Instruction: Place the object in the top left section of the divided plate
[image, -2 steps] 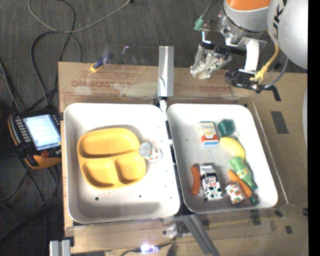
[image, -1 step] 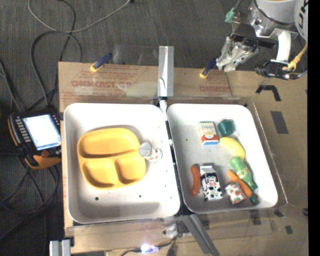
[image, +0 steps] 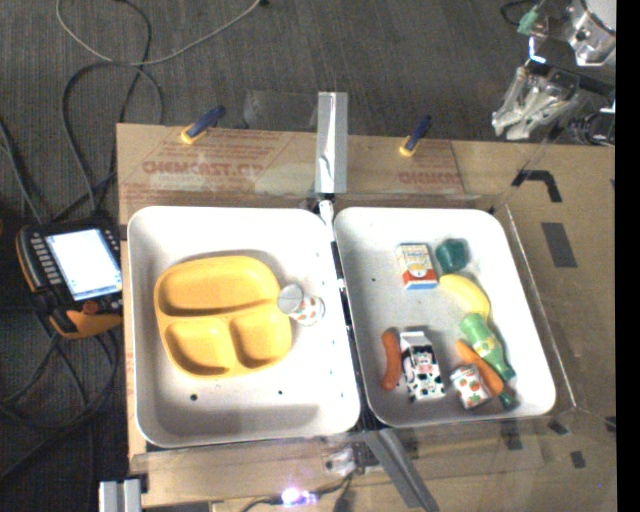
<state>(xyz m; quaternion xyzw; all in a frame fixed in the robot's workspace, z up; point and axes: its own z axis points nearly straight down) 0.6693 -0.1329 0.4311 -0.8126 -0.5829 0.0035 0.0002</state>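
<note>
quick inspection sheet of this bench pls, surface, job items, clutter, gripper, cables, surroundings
surface: two white bins side by side, left bin and right bin, on a cardboard-covered bench.
job's things: yellow divided plate in the left bin; a small can lies at its right rim, outside the sections.
clutter: in the right bin, a small carton, green item, banana, sausage, cow-print carton, green bottle, carrot.
grippers: gripper at top right, away from both bins; finger state unclear.
cables: loose cables on the floor, upper left.
surroundings: handheld screen left of the bench; two clamps on the back edge.
</note>
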